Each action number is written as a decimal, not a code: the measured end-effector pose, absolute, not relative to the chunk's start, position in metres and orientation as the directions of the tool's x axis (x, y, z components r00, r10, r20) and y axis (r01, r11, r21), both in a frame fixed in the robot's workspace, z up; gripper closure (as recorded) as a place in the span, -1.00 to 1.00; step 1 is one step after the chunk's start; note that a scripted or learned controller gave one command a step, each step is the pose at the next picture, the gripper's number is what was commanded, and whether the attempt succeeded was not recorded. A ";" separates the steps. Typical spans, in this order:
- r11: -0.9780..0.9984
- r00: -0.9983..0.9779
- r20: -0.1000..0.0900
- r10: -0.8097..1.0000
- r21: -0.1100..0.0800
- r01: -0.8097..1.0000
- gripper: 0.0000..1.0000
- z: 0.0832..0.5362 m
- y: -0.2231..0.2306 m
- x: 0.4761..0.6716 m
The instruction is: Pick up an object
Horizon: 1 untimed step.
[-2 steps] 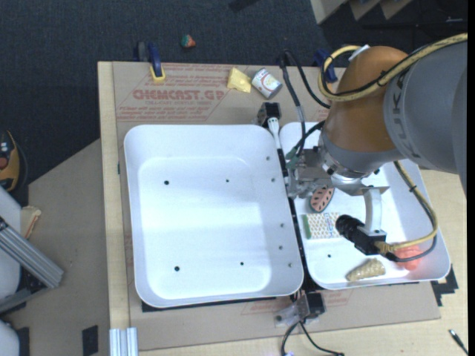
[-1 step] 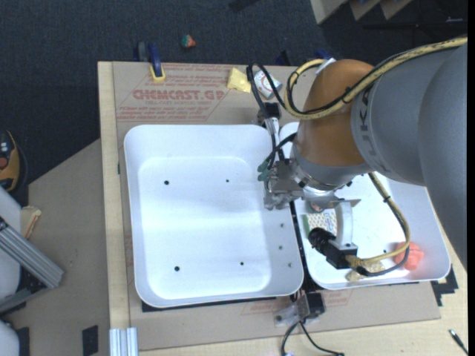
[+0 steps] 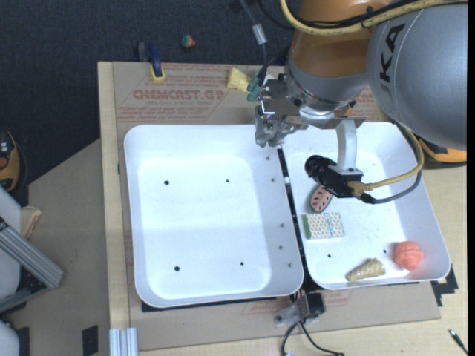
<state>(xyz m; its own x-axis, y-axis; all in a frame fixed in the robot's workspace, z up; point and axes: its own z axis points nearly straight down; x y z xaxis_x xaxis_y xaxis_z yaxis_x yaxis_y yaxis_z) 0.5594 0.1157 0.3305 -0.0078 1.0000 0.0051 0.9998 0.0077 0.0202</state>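
Watermelon-slice piece (image 3: 320, 197): pinkish-red with dark seeds and a green edge, lying flat in the right bin, just above the patterned card.
Patterned card (image 3: 324, 225): pale square with small speckles and a green left edge, lying flat near the bin's left wall.
Tan cone-like piece (image 3: 366, 270): lying on its side near the bin's front edge.
Pink lumpy piece (image 3: 408, 254): sitting in the front right corner, just beside the tan piece.

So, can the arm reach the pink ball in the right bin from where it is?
Probably yes. The pink ball lies in the open near the right bin's front corner, nothing on it; the beige shell-like piece lies apart beside it.
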 end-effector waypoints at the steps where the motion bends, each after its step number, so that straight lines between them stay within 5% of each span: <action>1: 0.007 -0.007 0.000 1.000 -0.011 1.000 1.00 0.234 0.191 0.547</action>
<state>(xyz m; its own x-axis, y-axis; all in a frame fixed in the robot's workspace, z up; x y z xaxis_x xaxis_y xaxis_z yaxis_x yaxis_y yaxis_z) 0.5469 0.1911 0.2343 -0.0073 1.0000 0.0004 0.9999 0.0073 -0.0109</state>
